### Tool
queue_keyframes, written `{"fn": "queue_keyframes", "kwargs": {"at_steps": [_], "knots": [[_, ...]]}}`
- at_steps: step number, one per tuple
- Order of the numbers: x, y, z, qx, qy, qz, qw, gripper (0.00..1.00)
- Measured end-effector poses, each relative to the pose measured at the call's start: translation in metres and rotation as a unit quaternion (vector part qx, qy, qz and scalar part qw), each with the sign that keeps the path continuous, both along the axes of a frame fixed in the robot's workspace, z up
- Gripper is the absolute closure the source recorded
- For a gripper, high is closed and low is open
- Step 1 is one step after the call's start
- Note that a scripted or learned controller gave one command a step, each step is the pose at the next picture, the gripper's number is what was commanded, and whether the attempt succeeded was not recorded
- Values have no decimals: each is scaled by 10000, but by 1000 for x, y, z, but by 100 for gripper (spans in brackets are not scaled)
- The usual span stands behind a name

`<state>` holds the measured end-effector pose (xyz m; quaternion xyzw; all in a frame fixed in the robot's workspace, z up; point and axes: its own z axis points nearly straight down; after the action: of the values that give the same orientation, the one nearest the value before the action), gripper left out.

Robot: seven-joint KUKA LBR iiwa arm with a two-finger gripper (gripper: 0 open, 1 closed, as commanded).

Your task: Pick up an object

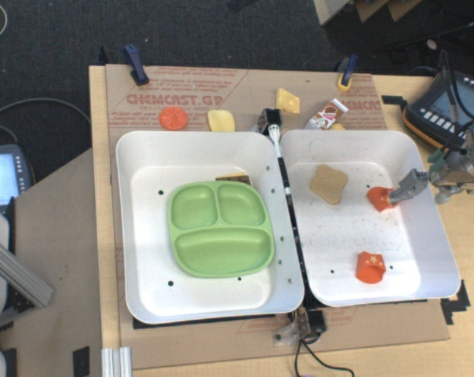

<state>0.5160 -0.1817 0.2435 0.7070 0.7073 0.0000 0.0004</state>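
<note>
The gripper [402, 188] was seen low over the right bin [425, 289], reaching in from that bin's far-right edge. Its tip was touching or just beside a small red piece [378, 199], which lay directly ahead of it. Whether the fingers were open or closed, and whether the piece sat between them, could not be told. The pick was judged not yet done: the red piece appeared to rest on the bin floor. Closing and lifting were judged left to do. The piece looked compact; no clear long axis or pointing direction could be made out.
</note>
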Motion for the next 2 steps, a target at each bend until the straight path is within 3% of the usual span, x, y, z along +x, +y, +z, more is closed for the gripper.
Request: {"fn": "queue_keyframes", "kwargs": {"at_steps": [1, 2], "knots": [[57, -25, -138, 13, 38, 4, 10000, 0], [86, -36, -160, 58, 11, 27, 10000, 0]]}}
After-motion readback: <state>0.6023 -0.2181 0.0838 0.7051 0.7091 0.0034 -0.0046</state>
